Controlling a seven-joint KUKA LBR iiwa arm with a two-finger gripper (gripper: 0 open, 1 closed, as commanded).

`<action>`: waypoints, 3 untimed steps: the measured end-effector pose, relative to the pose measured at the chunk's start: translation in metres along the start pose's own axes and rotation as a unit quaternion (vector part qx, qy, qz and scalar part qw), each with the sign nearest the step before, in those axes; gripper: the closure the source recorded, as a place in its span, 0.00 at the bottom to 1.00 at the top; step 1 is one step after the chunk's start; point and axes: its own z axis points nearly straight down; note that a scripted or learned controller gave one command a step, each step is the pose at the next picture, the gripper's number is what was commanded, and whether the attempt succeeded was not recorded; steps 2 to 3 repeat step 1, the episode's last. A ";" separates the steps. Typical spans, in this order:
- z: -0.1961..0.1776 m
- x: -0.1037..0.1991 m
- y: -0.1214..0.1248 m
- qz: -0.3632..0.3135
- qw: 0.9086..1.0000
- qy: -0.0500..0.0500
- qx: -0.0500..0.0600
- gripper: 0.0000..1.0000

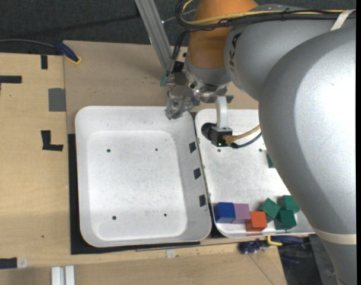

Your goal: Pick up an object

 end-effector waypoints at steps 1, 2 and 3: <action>0.000 -0.003 -0.001 0.001 1.000 -0.002 0.001 0.00; 0.000 -0.003 -0.001 0.001 1.000 -0.002 0.001 0.00; 0.000 -0.003 -0.001 0.001 1.000 -0.002 0.001 0.00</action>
